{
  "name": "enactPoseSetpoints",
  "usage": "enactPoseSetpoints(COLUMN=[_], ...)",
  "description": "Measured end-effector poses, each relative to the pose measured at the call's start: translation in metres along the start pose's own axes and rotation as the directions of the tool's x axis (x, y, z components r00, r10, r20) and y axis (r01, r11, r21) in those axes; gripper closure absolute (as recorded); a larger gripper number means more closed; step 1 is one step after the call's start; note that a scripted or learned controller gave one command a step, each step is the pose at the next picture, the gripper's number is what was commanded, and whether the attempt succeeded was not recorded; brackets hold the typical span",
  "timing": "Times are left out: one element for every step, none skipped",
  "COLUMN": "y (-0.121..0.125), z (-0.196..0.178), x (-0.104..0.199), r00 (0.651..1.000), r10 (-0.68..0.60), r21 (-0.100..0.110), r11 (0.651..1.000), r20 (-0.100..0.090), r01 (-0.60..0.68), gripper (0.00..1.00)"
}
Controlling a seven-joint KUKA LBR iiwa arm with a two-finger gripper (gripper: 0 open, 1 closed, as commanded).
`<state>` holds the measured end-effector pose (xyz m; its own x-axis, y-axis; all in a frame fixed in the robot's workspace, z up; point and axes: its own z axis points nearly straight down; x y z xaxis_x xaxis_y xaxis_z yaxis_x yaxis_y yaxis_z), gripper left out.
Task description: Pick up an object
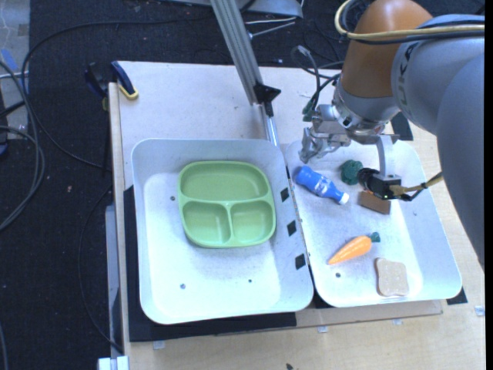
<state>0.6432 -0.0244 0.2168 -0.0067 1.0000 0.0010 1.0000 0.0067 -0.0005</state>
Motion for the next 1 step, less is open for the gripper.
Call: enactPoseSetpoints(y=[0.0111], z=[-0.0030], x=[0.0626], r00=[1.000], r10=[-0.002], r21=[-0.003], r11=[1.000], r20=[-0.001], r01=[0.002], gripper=[1.00])
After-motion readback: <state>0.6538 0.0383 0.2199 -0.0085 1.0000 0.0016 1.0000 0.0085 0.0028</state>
